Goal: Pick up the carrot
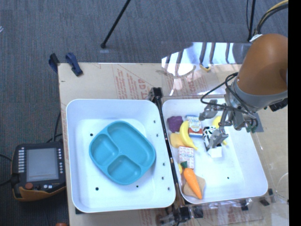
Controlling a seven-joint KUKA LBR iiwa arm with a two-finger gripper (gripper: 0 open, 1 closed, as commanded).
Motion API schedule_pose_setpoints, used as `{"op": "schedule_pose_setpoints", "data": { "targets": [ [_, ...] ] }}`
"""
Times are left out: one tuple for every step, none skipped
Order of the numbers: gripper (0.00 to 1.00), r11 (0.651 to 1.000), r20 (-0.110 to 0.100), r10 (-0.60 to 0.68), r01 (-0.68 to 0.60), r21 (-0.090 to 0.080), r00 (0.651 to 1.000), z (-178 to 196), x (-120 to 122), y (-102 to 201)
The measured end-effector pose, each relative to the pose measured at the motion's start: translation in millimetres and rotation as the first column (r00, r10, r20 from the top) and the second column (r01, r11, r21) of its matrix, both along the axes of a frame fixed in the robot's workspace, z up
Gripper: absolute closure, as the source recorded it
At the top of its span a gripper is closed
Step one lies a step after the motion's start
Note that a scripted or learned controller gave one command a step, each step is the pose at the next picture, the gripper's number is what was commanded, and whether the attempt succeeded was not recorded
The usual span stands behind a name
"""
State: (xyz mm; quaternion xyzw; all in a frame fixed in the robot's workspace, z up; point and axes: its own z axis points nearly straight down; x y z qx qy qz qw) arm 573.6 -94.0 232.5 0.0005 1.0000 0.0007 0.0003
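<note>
A blue divided plate (122, 152) sits in the left bin (75, 112). The carrot (192, 181) lies near the right bin's (254, 173) front left corner; probably light, stiff and smooth, best gripped mid-body. Toward the far right edge hangs the claw (217, 138); whether it's apart, I cannot tell.

The carrot (192, 180) looks like smooth matt plastic. The blue plate (122, 152) is glossy plastic, and the table (122, 79) is bare brown board. The floor (56, 22) is rough grey carpet.

bins (75, 126): 2 | blue plate (122, 152): 1 | carrot (192, 181): 1 | banana (185, 134): 1
</note>
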Motion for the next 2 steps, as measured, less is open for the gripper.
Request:
{"op": "schedule_pose_setpoints", "data": {
  "targets": [
    [0.0,0.969,-0.006,0.246,-0.246,0.003,0.969,-115.6,-65.8,-3.9],
    [0.0,0.987,0.014,0.162,-0.162,-0.005,0.987,-139.7,-80.8,5.2]
  ]
}}
